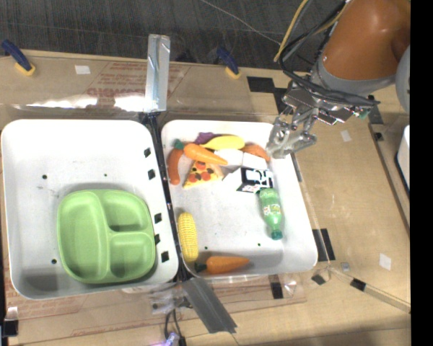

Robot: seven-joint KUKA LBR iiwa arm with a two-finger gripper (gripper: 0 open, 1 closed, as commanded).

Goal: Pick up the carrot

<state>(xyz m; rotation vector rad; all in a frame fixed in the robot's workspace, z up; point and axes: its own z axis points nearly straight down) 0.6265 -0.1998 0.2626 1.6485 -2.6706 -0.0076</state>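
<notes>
Risk is seen in the crowding: the carrot [204, 153] lies among toy foods at the right bin's [303, 229] far end, so a neighbour could be seized instead. Nothing is held by the tool [289, 141], its spread indiscernible.

The bench top [353, 215] is pale brown board, bare to the right of the bins; small black tape squares [323, 245] and a few white tags [385, 260] mark it; a clear plastic sheet [94, 85] with faint red printing lies along the far side behind the bins, catching a bright glare of overhead light; blue clamps [18, 56] grip the far edge at the left and near the middle; an upright metal strip [158, 74] stands at the gap between the bins; beyond the bench the floor [130, 9] is dark and ribbed, crossed by a thin pale cable [202, 6].
</notes>
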